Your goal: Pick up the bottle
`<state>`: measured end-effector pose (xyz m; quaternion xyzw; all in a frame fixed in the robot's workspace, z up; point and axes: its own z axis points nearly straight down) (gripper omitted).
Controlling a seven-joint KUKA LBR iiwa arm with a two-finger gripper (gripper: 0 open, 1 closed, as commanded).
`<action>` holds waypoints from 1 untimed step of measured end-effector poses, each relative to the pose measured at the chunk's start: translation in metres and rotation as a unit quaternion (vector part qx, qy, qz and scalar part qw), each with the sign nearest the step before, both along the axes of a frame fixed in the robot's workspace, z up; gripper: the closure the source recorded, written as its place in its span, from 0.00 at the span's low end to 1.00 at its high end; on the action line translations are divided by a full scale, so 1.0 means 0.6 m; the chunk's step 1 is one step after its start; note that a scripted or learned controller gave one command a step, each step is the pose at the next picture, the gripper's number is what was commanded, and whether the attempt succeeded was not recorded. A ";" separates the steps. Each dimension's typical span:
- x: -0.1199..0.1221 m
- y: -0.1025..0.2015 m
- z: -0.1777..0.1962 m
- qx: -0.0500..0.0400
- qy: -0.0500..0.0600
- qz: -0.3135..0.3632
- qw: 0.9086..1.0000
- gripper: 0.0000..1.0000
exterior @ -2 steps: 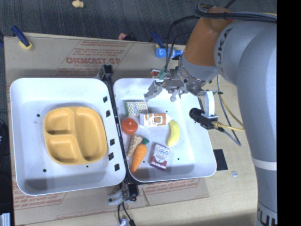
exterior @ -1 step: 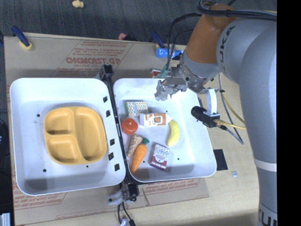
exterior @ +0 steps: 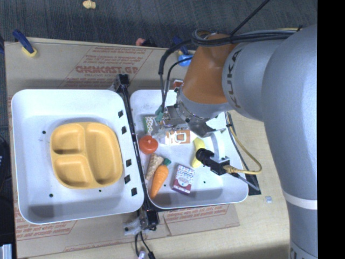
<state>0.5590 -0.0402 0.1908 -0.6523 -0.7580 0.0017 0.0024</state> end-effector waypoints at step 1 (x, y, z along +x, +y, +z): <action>-0.126 0.070 0.001 0.000 0.000 0.029 1.000 1.00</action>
